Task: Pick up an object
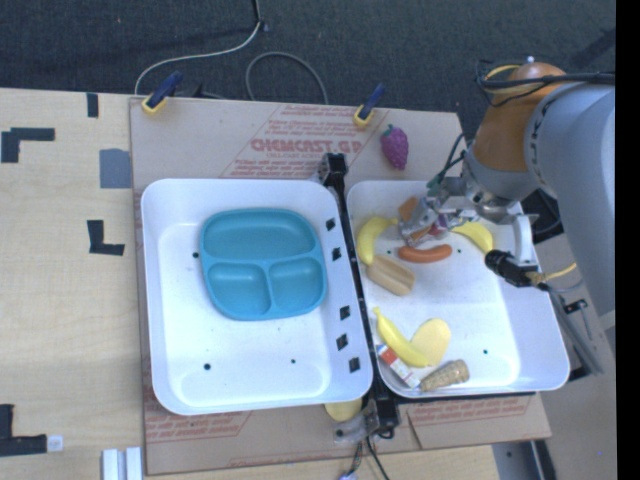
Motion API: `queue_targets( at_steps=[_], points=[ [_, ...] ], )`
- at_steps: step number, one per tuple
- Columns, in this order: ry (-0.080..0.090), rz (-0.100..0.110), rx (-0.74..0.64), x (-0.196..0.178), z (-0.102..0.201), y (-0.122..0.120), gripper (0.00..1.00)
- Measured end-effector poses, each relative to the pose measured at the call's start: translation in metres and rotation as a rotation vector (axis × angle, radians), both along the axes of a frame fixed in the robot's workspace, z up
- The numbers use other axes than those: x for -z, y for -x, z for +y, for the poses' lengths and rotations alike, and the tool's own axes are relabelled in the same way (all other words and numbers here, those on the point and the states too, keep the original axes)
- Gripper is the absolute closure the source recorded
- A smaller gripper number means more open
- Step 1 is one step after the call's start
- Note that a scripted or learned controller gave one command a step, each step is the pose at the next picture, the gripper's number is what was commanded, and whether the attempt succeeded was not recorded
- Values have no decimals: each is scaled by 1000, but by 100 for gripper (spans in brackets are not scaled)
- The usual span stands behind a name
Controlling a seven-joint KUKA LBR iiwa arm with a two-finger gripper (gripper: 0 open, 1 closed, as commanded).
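Note:
My gripper [425,225] is low in the right bin [520,353], near its back edge, just above a red sausage [425,254]. A small brown piece [408,208] lies at the gripper's left side and a yellow piece [478,236] at its right. Nothing shows plainly as held. Further left are a yellow banana chunk [371,238] and a tan bread roll [392,276]. Toward the front lie a whole banana [396,338], a yellow slice [433,340], a tan cone-shaped piece [444,374] and a small red and white item [398,371].
The left bin [175,368] holds a blue divided plate [265,263]. A purple grape bunch [396,146] lies on the cardboard behind the right bin. Black clips run along the wall between the bins [345,298]. A yellow object [342,408] sits below the bins' front edge.

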State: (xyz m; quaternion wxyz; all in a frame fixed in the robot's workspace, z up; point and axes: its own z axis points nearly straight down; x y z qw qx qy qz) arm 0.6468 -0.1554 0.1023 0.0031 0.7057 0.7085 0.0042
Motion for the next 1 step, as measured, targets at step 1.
queue_targets(
  at_steps=[1],
  points=[
    [-3,9,-6,-87,100,56,100]
  ],
)
